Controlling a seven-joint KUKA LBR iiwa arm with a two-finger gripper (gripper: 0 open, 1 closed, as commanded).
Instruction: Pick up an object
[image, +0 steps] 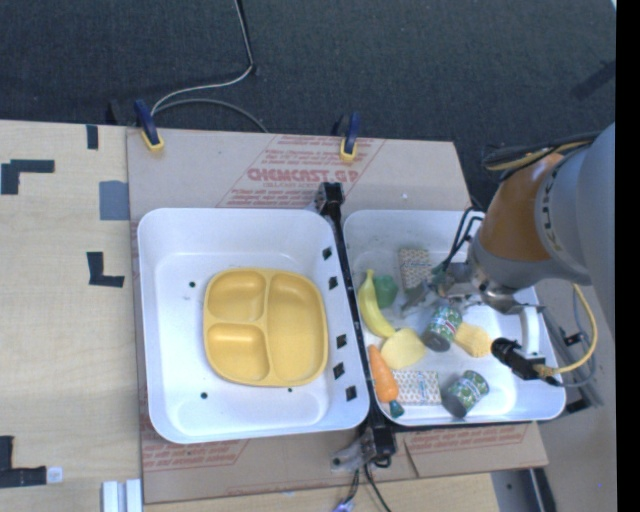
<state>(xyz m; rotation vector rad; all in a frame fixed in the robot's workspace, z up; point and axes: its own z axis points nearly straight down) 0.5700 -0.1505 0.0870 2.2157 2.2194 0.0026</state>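
The right bin (500, 405) holds several small items. A yellow banana (374, 306) lies by its left wall with a green piece (388, 291) beside it. A patterned packet (414, 264) sits toward the back. A small can (441, 326) stands in the middle, with a pale yellow lemon (403, 348) to its left and a yellow piece (475, 341) to its right. An orange carrot (383, 373), a flat patterned box (418, 386) and a second can (464, 391) lie at the front. My gripper (441, 289) hangs low in this bin, just above the first can and beside the packet.
The left bin (165, 250) holds a yellow divided plate (266, 327). A black divider (342, 290) runs between the bins. The grey arm with its orange band (510, 215) covers the right bin's back right corner. Cables trail along the bin's right side.
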